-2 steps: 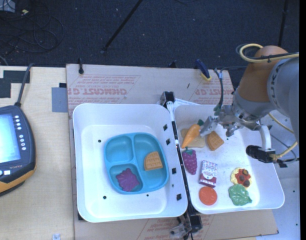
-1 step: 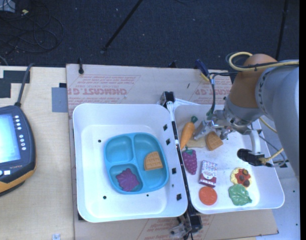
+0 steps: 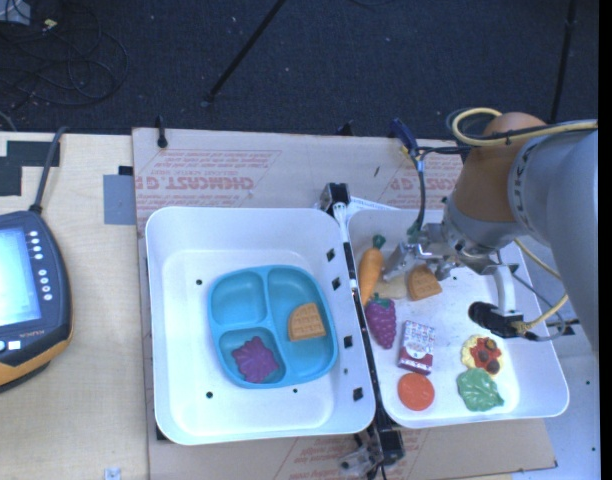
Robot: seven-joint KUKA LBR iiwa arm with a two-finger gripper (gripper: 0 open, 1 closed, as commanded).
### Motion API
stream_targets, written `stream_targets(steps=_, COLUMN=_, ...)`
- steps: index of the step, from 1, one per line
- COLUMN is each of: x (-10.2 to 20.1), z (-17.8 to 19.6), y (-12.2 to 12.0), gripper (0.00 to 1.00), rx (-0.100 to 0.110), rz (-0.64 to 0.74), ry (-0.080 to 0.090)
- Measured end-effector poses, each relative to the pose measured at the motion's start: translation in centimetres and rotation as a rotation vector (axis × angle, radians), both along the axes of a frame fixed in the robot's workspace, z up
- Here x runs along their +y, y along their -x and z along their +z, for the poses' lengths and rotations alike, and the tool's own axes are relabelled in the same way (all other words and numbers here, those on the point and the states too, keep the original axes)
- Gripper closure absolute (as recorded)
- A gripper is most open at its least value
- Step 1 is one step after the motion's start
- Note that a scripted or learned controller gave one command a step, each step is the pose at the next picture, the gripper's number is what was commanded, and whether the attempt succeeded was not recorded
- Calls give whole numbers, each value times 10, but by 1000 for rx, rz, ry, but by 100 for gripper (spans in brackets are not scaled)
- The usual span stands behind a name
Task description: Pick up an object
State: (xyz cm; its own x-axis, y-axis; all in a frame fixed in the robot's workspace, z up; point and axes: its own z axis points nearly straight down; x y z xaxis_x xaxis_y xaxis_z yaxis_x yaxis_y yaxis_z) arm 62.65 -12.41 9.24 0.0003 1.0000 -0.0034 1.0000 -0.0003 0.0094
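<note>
My gripper [image 3: 414, 260] hangs low over the back left part of the right bin [image 3: 541, 393], reached in from the right. A tan bread piece [image 3: 424, 286] lies right under it, touching or nearly touching it. Just left of the gripper an orange carrot [image 3: 368, 272] leans along the bin's left wall. A purple bunch of grapes [image 3: 381, 320] sits below the carrot. Towards the front lie a red and white carton [image 3: 417, 346], a red tomato [image 3: 417, 392], a small pizza slice [image 3: 482, 352] and a green leafy piece [image 3: 480, 390].
The left bin [image 3: 181, 268] holds a blue divided plate [image 3: 236, 298] with a tan waffle piece [image 3: 307, 322] and a purple item [image 3: 253, 358] in its compartments. A teach pendant [image 3: 16, 293] lies on the bench at far left.
</note>
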Motion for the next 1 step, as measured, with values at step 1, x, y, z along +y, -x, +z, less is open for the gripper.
stream_targets(steps=1, x=1, z=11, y=-1, gripper=100, rx=2, rz=-1, ry=-5)
